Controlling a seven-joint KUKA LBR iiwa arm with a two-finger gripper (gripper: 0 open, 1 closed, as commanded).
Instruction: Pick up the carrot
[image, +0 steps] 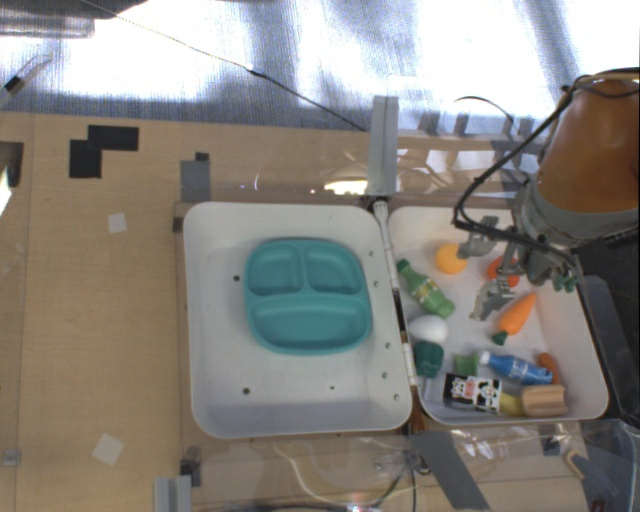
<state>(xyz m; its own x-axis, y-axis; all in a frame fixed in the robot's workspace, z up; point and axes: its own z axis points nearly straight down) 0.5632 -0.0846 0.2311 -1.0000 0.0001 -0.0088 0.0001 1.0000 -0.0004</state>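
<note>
We are seeing the carrot (517, 314) lying in the right bin (592, 372), just right of the gripper (493, 299). Its fingers are blurring together, so we cannot tell their state. The arm (590, 150) is hiding the bin's far corner.

Carrot (517, 313) hemmed by bin wall (580, 330), blue bottle (515, 368).
</note>
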